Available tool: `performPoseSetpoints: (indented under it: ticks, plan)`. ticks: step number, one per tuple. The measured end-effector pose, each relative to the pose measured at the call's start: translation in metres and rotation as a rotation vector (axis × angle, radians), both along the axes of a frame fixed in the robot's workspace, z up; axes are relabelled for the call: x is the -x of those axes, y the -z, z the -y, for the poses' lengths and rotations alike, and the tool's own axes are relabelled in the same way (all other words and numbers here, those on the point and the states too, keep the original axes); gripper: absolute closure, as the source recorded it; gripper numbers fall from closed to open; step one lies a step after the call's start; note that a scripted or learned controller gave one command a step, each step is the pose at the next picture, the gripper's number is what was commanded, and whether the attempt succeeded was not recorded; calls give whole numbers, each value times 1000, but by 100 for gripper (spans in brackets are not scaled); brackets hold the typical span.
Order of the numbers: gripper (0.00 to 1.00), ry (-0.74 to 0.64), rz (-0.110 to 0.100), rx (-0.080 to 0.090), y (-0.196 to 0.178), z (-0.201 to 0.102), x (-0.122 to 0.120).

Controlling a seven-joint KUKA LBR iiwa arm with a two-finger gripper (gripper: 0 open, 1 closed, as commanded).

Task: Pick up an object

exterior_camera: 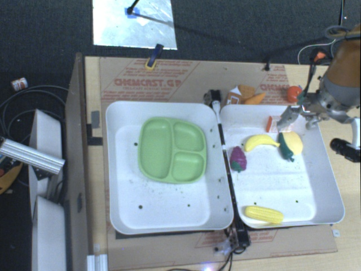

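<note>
The right bin (316,205) holds a yellow banana (260,141), a purple eggplant (238,159), a yellow corn cob (263,214) near the front edge, and a yellow lemon-like fruit with a dark green piece (290,144). A small red piece (269,123) lies by the bin's back wall. My gripper (293,116) hangs at the bin's back right, just above and behind the yellow fruit, with nothing seen between its fingers. The arm's orange band (345,66) is at the right edge.
The left bin (121,208) holds a green divided plate (172,149). Behind the bins on the cardboard lie an orange carrot (254,99), a red tomato (294,93) and a small tan item (234,99). Cables trail at the top right.
</note>
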State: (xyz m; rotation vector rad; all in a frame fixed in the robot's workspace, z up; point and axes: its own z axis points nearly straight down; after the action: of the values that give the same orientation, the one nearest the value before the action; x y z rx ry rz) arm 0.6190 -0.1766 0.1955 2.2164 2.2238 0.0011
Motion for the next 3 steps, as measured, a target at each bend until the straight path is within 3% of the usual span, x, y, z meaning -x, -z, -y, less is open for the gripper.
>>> performPoseSetpoints:
  ticks: [1, 2, 3]
  plan:
    - [0, -2, 3, 2, 111, 22, -37]
    - [0, 3, -3, 0, 111, 31, 5]
    - [100, 0, 5, 2, 99, 31, 2]
